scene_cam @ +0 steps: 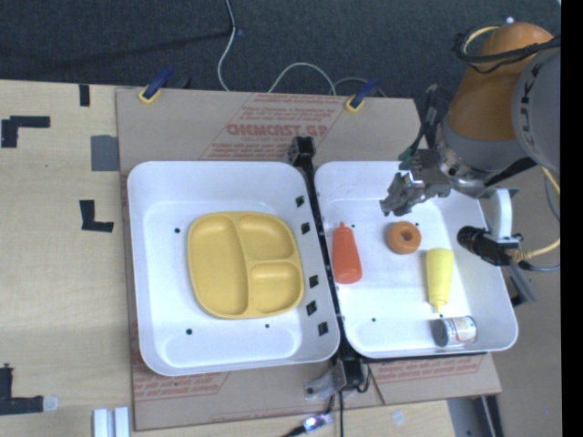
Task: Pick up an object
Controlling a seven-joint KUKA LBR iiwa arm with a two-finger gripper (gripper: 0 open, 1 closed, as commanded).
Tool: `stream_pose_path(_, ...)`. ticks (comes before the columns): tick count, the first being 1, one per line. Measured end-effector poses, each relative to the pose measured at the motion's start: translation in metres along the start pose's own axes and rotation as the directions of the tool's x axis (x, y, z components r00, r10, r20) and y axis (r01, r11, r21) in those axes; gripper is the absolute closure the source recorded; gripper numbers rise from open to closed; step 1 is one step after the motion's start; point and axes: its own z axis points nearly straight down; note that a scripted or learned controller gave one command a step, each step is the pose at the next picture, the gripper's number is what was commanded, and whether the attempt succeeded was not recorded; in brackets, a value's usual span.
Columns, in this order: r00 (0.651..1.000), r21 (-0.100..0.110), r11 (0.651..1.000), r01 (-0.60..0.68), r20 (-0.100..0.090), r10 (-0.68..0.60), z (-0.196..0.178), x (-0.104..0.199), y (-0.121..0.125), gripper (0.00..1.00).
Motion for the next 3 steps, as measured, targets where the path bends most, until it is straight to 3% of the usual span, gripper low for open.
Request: stream_pose_path(3, 1.000, 0.006, 1.000, 0.005, -0.001, -0.005, 0.010, 0.172, 0.005, 1.00)
